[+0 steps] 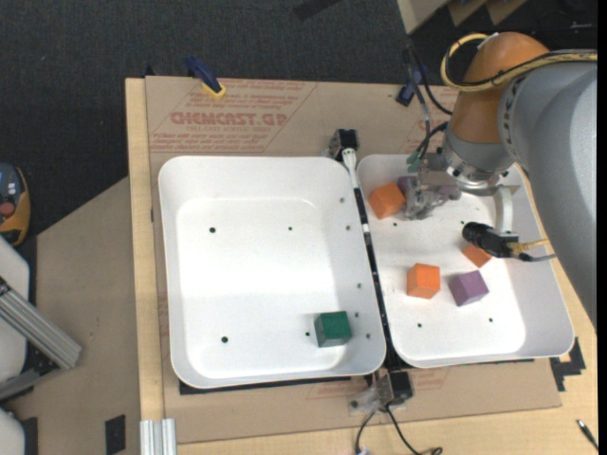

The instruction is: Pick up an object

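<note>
Two bins: L bin (180, 254) w/ green cube (332, 328); R bin (531, 335) w/ purple cube (468, 287).

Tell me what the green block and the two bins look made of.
Green block: probably foam or painted wood, matte with no glare. Left bin and right bin: likely moulded plastic, smooth and faintly glossy, with rounded corners and thin raised rims.

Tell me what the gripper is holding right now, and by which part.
It cannot be told. The gripper sits low in the right bin right beside an orange block, but no object is visibly between its fingers.
</note>
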Controlling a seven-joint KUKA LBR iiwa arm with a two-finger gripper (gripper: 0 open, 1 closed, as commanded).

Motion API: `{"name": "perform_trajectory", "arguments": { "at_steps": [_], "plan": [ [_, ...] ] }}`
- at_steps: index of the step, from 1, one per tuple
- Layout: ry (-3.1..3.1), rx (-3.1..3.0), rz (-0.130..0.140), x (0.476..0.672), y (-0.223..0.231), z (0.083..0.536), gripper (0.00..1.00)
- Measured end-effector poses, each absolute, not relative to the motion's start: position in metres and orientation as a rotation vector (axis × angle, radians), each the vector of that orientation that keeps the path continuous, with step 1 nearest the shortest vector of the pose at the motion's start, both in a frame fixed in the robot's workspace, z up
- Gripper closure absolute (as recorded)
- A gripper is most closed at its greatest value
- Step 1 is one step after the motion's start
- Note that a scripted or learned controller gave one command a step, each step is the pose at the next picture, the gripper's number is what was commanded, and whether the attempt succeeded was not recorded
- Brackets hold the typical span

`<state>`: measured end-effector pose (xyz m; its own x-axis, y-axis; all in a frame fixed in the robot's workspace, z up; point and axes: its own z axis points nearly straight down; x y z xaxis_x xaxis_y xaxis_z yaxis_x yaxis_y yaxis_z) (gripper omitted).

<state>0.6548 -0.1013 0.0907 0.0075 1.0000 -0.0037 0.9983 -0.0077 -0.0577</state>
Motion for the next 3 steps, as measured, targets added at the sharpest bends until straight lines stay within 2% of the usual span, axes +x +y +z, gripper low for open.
{"name": "perform_trajectory", "arguments": {
  "at_steps": [1, 2, 3],
  "plan": [
    [-2.187, -2.201, 0.069, 0.655, -0.101, 0.091, 0.00],
    [-2.186, -2.202, 0.069, 0.655, -0.102, 0.101, 1.00],
    [-2.235, -2.211, -0.016, 0.634, 0.001, 0.203, 1.00]
  ]
}}
